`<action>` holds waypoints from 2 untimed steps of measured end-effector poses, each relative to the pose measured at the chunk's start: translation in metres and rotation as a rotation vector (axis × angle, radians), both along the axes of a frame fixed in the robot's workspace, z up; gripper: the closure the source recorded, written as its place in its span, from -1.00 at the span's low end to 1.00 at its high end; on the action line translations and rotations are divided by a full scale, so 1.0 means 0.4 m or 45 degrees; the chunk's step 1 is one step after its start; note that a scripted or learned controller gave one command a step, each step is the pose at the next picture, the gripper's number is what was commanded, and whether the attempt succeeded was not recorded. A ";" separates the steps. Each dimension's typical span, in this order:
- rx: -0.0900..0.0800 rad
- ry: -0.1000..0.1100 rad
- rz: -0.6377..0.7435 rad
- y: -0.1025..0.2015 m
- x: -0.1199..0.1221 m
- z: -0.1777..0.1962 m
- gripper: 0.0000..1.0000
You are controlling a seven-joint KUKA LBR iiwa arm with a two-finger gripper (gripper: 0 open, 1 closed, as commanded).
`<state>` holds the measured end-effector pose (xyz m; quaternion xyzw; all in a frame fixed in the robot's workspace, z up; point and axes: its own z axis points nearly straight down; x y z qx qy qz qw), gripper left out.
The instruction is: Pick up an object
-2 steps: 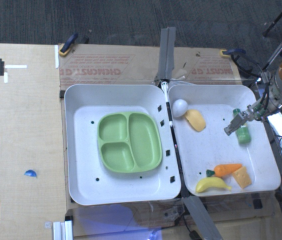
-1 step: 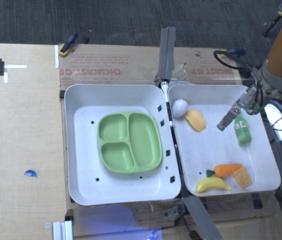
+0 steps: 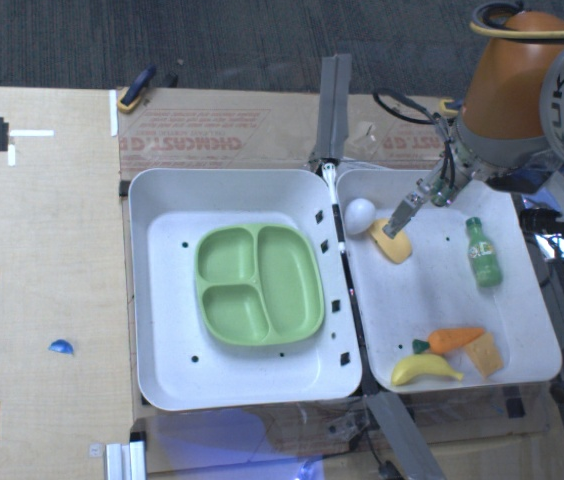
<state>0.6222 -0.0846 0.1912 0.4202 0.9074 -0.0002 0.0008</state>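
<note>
Nearest the camera, a yellow banana (image 3: 425, 370) was seen at about 6 o'clock in the right bin (image 3: 522, 298), just beside a carrot (image 3: 449, 340) and an orange wedge (image 3: 484, 354) at its 2 o'clock. A green bottle (image 3: 482, 253) was laid at the bin's 3 o'clock side, well apart from these. A white egg (image 3: 359, 214) was found at 10 o'clock in that bin, close to its left wall. Just beside it, at its 4 o'clock, a yellow block (image 3: 394, 245) was seen with the gripper (image 3: 394, 227) lowered onto its upper end; the fingers (image 3: 403, 213) were set close around that end (whether they truly clamped it could not be told). The left bin (image 3: 162, 298) was occupied by a green divided plate (image 3: 260, 284) near its centre. Both bins were carried on the table (image 3: 32, 268).
</note>
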 end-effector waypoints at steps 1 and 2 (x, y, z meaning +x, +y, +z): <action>0.001 0.002 -0.146 -0.030 0.032 -0.194 -1.00; 0.001 0.001 -0.239 -0.038 0.031 -0.248 -1.00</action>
